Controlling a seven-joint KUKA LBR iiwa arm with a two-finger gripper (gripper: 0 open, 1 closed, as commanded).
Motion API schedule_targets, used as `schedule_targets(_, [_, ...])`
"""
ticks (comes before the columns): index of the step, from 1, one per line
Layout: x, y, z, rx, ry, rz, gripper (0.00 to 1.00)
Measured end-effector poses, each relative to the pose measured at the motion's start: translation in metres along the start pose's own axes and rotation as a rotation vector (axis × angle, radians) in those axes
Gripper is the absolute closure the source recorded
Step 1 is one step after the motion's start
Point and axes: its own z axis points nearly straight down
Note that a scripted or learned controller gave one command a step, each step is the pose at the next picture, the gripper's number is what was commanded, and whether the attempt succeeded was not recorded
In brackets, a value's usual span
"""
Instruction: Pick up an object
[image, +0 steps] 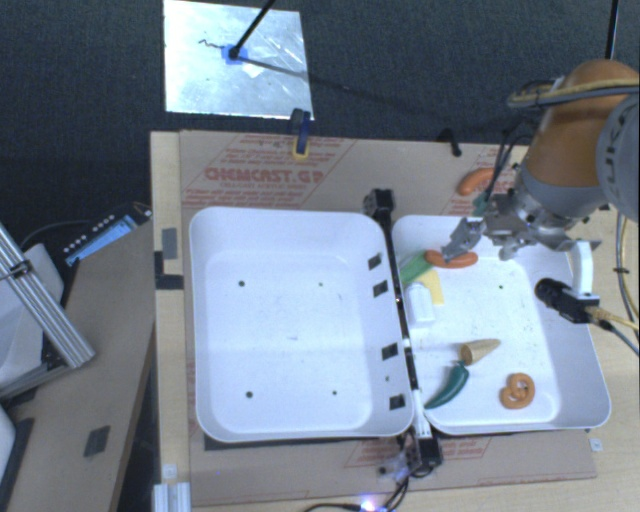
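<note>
The gripper (470, 240) hung low over the far left part of the right bin (560, 345), just above an orange sausage (452, 260), but I could not tell its state, so nothing looked picked up yet.

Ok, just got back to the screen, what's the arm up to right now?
The arm is reaching in over the right bin, with its gripper low at the far-left corner, right by an orange carrot-like piece and a green and yellow piece. I can't tell if it has hold of anything. A cone, a green pepper and a pretzel lie nearer the front. The left bin sits beside it.
</note>
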Motion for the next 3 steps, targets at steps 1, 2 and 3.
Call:
schedule_targets(1, [0.002, 0.019, 0.134, 0.000, -0.001, 0.002, 0.00])
schedule_targets(2, [-0.067, -0.071, 0.132, 0.008, -0.003, 0.011, 0.00])
schedule_targets(3, [-0.037, 0.023, 0.130, -0.007, 0.000, -0.005, 0.00])
